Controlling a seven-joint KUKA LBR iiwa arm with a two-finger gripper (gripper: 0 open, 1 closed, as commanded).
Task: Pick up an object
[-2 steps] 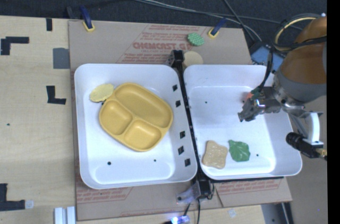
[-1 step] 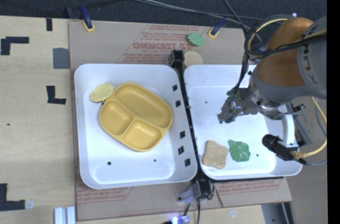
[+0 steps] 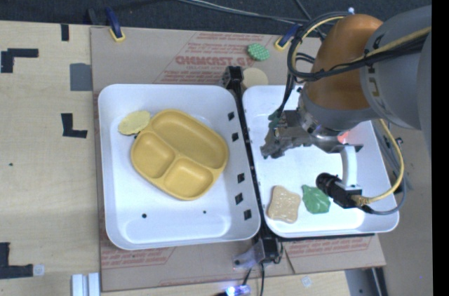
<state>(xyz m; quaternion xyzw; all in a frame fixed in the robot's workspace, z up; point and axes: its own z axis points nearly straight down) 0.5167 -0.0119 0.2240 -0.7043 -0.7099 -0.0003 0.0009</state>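
Observation:
My gripper (image 3: pixel 275 142) hangs over the left part of the right bin (image 3: pixel 372 221), under the grey arm with its orange band. Below it, near the bin's front edge, lies a tan, toast-like piece (image 3: pixel 284 204). Just to the right of that is a small green object (image 3: pixel 316 200). Both lie apart from the gripper. In the left bin (image 3: pixel 116 217) a yellow divided plate (image 3: pixel 179 153) lies tilted, with a pale yellow round piece (image 3: pixel 133 122) at its upper left corner.
A green round object (image 3: pixel 257 51) lies on the cardboard behind the bins. A black divider (image 3: pixel 242 140) runs between the two bins. Cables loop around the arm and across the dark floor at the back.

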